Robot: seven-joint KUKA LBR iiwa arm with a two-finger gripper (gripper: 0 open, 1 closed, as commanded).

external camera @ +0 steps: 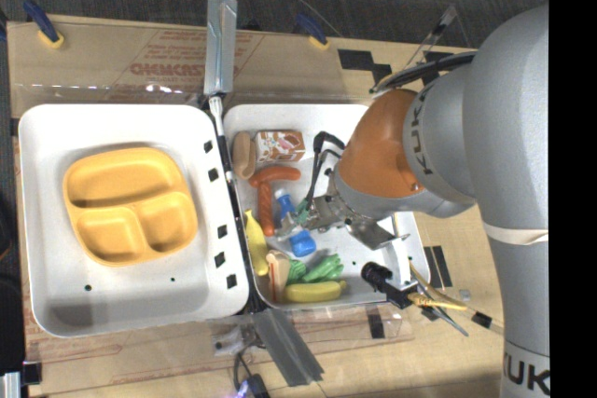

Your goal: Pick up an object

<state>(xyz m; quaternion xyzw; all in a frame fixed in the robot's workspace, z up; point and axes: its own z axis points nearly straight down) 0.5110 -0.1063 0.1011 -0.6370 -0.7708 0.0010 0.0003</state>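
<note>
Two shallow white bins sit side by side on the counter point(112, 359). Left bin point(42, 228) has a yellow three-compartment tray point(131, 202) lying roughly in its middle, tilted a bit vs. the bin walls. Right bin point(244, 118) holds a jumble of toy food along its left half: a tan bread-like piece point(243, 153) at the far left corner w/ a small red-and-white carton point(281, 145) just beside it on the right; a red sausage point(277, 174) below those, and an orange carrot-like piece point(265, 206) running near-ward from it. A yellow banana point(256, 242) lies against the left wall. At the near end: a green pepper-like item point(317, 269) and a second yellow piece point(313, 292) along the near wall (both touching or nearly so).

Arm point(466, 144) reaches in from the right, orange band over the right bin's centre. Pincer point(300, 217) is down among the items, approx. between the carrot-like piece and a blue object point(301, 244), w/ another small blue bit point(285, 203) right at its tip. How far the pincer is open, and whether anything sits in it, can't be made out: too cluttered and partly hidden by the wrist.

Far of the bins: blue clamps point(42, 21) on a cardboard sheet point(121, 51).
</note>
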